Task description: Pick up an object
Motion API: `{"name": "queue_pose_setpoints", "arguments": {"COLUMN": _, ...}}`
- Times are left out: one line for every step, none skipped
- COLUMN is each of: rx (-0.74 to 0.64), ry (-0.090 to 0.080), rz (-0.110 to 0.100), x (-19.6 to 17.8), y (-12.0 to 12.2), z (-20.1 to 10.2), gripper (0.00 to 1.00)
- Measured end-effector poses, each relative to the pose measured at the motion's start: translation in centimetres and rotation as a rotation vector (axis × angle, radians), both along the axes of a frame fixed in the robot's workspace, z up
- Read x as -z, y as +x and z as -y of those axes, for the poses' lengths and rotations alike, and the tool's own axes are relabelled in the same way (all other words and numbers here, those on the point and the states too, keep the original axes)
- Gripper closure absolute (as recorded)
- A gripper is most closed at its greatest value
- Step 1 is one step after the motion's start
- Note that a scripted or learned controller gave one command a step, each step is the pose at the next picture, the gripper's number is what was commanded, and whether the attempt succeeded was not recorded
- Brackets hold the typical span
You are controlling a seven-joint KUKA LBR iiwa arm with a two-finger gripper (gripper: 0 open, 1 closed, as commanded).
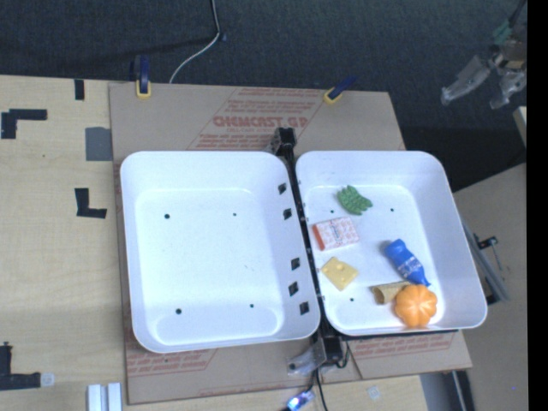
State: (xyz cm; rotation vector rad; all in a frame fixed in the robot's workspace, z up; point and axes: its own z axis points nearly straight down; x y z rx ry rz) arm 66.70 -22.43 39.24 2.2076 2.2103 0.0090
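Five small objects are seen gathered in the right-hand bin point(445, 197), while the gripper point(479, 75) is held high and well apart from them, toward two o'clock in the camera view. The gripper is blurred there against the dark floor, and it cannot be told whether anything is grasped or how it is set; it appears, at best, to be carrying nothing.

A green leafy piece point(354, 199) lies toward twelve o'clock within the bin, a red-and-white packet point(335, 232) near the centre divider at nine o'clock, and a yellow wedge point(340, 273) just below it. A blue bottle point(405, 261) is seen at four o'clock, and an orange fruit point(415, 306) is lodged at five o'clock against the bin's rim, with a tan scrap point(385, 293) touching it. The left-hand bin point(137, 229) is seen beside it.

No pick is judged to have been made. The likeliest failures are judged to lie in the crowded corner: a descent on the fruit could be blocked by the bin wall or could see the round fruit rolled aside, and the bottle nearby could be nudged. The flat packet and the wedge could be skimmed over by a shallow closure.
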Motion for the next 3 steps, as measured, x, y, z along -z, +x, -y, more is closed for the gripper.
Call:
{"name": "queue_pose_setpoints", "arguments": {"rx": 0.0, "ry": 0.013, "rz": -0.035, "x": 17.3, "y": -0.2, "z": -0.3, "gripper": 0.0}}
{"name": "queue_pose_setpoints", "arguments": {"rx": 0.001, "ry": 0.011, "rz": -0.029, "x": 24.7, "y": -5.1, "z": -0.1, "gripper": 0.0}}
{"name": "queue_pose_setpoints", "arguments": {"rx": 0.004, "ry": 0.009, "rz": -0.022, "x": 31.1, "y": -14.1, "z": 0.0, "gripper": 0.0}}
